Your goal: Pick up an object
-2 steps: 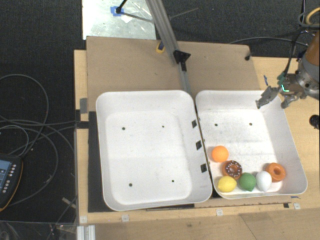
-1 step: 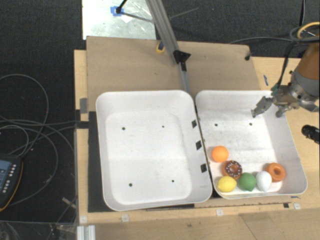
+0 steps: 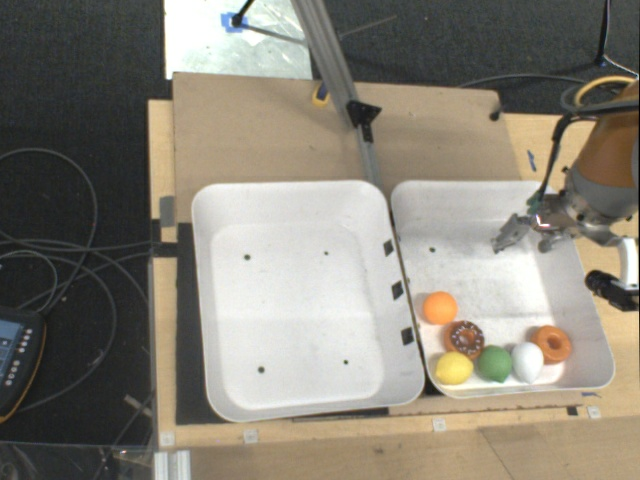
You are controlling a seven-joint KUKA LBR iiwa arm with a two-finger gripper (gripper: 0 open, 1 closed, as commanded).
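Nothing has been picked up yet, by the look of it: the orange ball, chocolate doughnut, yellow lemon, green ball, white egg and orange ring all lie clustered along the near side of the right bin. The pincer hangs open and empty over that bin's far half, well apart from them; approach, descent and grasp all remain.
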